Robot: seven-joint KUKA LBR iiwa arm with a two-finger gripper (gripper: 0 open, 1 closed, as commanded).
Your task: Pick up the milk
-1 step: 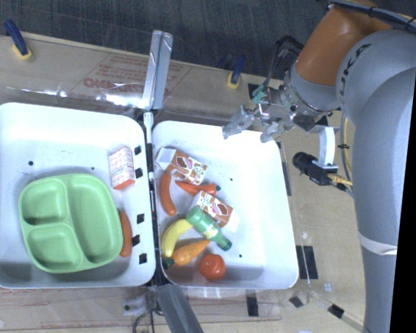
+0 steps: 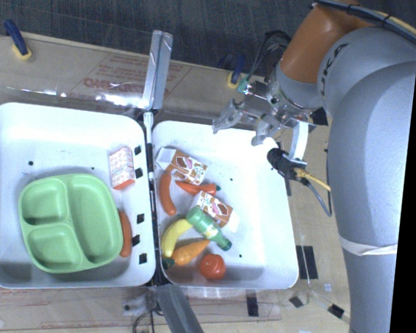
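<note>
Camera view: end effector [image 2: 244, 126], fingers spread wide and empty, upper centre of frame; milk [image 2: 121, 168] carton lower left of it, standing in left bin [image 2: 21, 120].

Glossy plastic bins [image 2: 218, 137]; matt green tray [image 2: 69, 221].
</note>
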